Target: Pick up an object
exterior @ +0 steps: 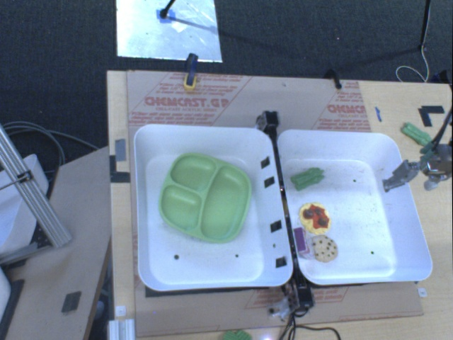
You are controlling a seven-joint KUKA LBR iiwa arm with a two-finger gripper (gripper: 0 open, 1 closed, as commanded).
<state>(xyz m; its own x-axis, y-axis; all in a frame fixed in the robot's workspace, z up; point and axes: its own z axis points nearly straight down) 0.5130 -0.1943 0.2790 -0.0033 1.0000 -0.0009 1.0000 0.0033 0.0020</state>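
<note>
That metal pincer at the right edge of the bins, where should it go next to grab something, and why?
Probably leftward and down toward the small green ridged toy. The pincer sits at the right rim of the right-hand white bin, not over any item. The green toy lies apart from the round pizza toy and the chocolate-chip cookie toy, so it looks easiest to grab.
</note>
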